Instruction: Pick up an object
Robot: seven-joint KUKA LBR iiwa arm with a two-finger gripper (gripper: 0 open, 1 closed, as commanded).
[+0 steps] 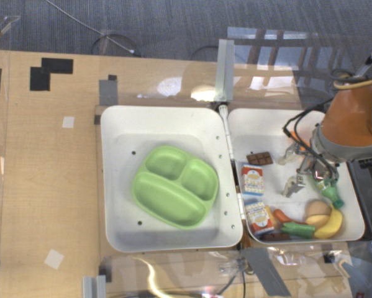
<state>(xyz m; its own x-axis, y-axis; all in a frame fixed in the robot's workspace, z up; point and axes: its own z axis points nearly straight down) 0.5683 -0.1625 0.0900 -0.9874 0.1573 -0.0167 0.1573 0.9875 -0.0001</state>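
Hanging over the right bin (358,225), the hand (302,177) stood open and empty. The banana (330,224) lay near; it should lower straight and close around it slowly.

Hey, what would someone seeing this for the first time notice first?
Probably the bright green divided plate, alone in the left bin. Next, the arm's orange band at the right, above the right bin, where small things crowd the near edge: a banana, two little cartons, a chocolate piece.
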